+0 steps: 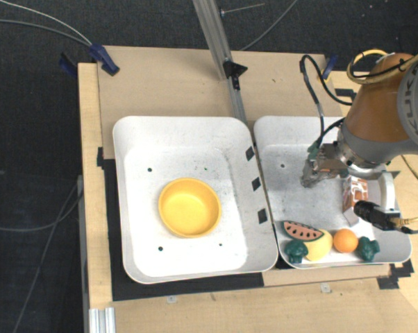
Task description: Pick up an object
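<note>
Camera view: gripper (312, 175) hangs low over right bin (285, 207) floor, nothing seen btwn its fingers; spread or closed, can't tell. Toy food sits at bin's 6 o'clock edge: watermelon slice (305, 230), green piece (296, 250), yellow piece (320, 245), orange (345, 241), another green piece (366, 248). Left bin (136, 259) has yellow bowl (189, 207) near centre.

The arm (386, 109) comes in over the desk's right edge, its orange band uppermost and the grey wrist below it. The wrist bends down and leftward, and the pincer (312, 175) hangs low at its end, pointing down, inward from that edge.
</note>
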Available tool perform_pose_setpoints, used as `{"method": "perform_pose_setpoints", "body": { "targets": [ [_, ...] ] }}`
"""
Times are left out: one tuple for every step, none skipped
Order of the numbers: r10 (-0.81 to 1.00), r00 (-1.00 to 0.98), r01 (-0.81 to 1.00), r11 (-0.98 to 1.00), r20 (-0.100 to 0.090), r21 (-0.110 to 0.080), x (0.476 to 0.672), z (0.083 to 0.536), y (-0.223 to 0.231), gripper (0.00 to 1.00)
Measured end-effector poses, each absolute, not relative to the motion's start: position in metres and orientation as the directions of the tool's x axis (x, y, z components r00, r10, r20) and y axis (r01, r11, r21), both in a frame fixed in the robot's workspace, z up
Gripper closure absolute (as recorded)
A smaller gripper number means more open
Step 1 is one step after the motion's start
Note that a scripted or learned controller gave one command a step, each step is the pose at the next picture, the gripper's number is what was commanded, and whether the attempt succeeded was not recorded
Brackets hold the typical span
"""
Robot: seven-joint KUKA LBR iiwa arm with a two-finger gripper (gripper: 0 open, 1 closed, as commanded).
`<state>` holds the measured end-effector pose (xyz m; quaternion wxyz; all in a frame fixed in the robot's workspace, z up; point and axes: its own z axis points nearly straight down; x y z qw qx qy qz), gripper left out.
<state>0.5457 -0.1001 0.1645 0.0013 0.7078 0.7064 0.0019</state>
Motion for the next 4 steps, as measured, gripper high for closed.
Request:
{"method": "perform_pose_setpoints", "body": {
  "targets": [
    [1.000,-0.001,1.000,0.001,0.001,0.006,0.547,0.208,-0.100,1.00],
    [1.000,-0.005,1.000,0.005,0.004,0.000,0.544,0.215,-0.056,1.00],
    [1.000,-0.006,1.000,0.006,0.006,-0.003,0.533,0.229,-0.007,1.00],
    [1.000,-0.007,1.000,0.007,0.005,-0.003,0.520,0.240,0.053,1.00]
  ]
}}
